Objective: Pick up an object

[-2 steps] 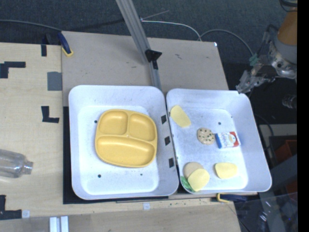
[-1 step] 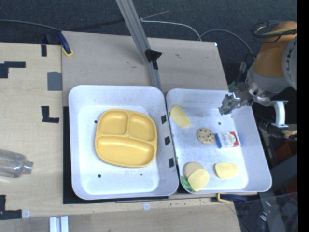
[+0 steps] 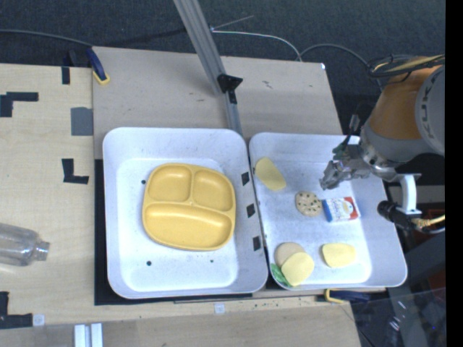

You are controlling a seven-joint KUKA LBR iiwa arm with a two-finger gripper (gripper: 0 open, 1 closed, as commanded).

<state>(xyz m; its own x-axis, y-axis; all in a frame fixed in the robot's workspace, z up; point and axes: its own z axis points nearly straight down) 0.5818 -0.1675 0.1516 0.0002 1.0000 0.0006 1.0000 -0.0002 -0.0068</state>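
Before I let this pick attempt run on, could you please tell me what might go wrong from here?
1. The end effector hangs above the right bin close to both the cookie and the small white carton, which lie almost touching; a descent could nudge one while aiming for the other.
2. The end effector sits near the bin's far-right rim, so a slightly offset descent may clip it.

A clear plastic bottle [image 3: 20, 246] lies on its side at the bench's left edge, partly cut off. Black tape marks [image 3: 71, 170] dot the pale wood nearby. A blue-and-yellow object, perhaps a clamp [image 3: 98, 66], sits far left. A grey metal pole [image 3: 201, 36] slants across the far side.
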